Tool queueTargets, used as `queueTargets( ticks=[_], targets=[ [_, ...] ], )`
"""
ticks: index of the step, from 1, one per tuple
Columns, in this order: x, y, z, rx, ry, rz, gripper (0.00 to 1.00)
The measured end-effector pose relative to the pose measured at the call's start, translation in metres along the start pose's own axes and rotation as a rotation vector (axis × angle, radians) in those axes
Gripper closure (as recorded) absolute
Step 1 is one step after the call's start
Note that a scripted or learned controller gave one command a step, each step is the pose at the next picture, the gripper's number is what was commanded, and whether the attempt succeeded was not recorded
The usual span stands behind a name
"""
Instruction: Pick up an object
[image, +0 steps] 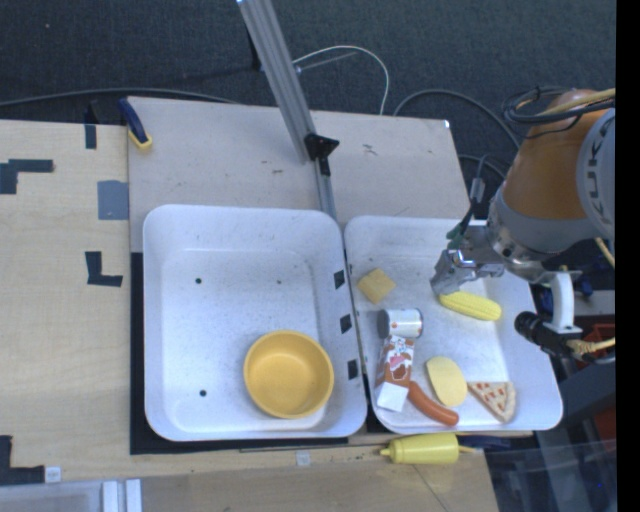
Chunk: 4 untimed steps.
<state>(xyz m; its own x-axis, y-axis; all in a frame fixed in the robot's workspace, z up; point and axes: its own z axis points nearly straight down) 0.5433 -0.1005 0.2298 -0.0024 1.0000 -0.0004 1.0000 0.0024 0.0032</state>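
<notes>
Arm (560, 170): grey with an orange band, reaching in from the right over the right bin's far right part.
Left bin (180, 240): white, shallow; holds one yellow bowl (289, 374) near its near right corner (upright, mouth up).
Right bin (400, 235): white, touching the left bin along their shared edge; holds the small things below.
Gripper (452, 277): low over the right bin's right half, just beside the corn cob; whether it is apart or together, I cannot tell.
Corn cob (471, 305): yellow, lying flat near the bin's right edge, directly under the gripper's tip.
Sausage (432, 407): red-orange, at the near edge.
Yellow oval piece (446, 381): just beside the sausage.
Pizza slice (493, 398): near right corner.
Cheese cube (376, 286): by the left edge.
Small can (402, 323): on its side, mid-left.
Mustard bottle (425, 449): on the bench, outside the bin's near edge.
</notes>
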Motion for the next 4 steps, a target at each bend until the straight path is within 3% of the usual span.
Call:
queueTargets(
  ticks=[1,4],
  targets=[
    [0.001,0.001,-0.018,0.002,0.001,0.001,1.00],
    [0.137,0.078,-0.018,0.004,0.001,-0.003,1.00]
  ],
)
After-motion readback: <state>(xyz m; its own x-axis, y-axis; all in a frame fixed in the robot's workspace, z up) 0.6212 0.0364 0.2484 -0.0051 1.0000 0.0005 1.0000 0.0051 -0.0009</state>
